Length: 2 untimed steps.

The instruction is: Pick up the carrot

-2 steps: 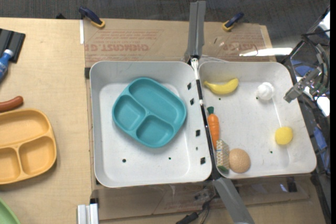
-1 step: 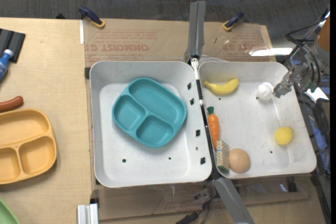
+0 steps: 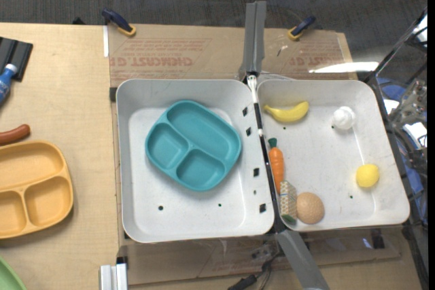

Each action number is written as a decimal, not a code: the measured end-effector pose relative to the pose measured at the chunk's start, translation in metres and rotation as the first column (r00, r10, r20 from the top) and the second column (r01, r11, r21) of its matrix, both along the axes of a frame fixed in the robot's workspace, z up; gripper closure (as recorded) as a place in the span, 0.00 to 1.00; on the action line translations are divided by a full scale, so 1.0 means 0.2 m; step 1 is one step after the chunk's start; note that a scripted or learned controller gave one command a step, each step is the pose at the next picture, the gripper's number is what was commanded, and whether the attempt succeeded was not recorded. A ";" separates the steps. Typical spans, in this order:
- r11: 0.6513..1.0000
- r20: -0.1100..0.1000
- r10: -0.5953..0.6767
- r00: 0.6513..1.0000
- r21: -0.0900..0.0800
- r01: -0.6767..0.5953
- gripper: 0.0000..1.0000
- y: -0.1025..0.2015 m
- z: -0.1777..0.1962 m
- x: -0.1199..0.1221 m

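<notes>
An orange carrot with a green top lies along the left wall of the right bin, its green end pointing toward the far side.
In the right bin with the carrot are a banana, a white object, a lemon, a tan egg-shaped item and a speckled piece. A teal divided plate sits in the left bin. On the bench at left rests a yellow tray.
</notes>
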<state>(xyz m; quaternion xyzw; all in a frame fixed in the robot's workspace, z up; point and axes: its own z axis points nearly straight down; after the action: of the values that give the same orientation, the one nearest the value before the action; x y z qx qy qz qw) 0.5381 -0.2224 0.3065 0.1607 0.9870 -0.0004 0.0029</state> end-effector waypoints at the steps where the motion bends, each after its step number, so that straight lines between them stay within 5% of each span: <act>1: 0.990 -0.003 0.142 0.990 0.002 -0.142 1.00 0.01 -0.32 0.13; 2: 0.982 -0.002 0.189 0.982 0.001 -0.189 1.00 0.09 -0.45 0.27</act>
<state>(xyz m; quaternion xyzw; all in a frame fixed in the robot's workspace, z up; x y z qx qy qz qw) 0.5915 -0.2043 0.2172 0.0664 0.9978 0.0001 0.0019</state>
